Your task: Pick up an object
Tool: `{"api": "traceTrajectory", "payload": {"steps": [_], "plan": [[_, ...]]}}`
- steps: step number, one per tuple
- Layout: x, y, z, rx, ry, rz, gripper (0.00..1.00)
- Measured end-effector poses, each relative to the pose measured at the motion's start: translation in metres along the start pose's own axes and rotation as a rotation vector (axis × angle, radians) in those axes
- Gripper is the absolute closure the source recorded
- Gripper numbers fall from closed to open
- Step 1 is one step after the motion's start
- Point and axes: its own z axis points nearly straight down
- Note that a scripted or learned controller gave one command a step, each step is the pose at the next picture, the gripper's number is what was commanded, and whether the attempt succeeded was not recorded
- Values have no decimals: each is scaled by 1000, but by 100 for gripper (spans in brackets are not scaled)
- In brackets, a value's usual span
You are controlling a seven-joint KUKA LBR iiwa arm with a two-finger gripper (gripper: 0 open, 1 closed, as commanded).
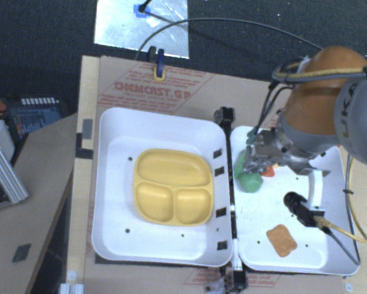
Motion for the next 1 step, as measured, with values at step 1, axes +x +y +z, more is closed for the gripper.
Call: {"api": "traceTrajectory", "payload": {"steps": [1], "plan": [[54,-3,-5,-1,-1,0,100]]}}
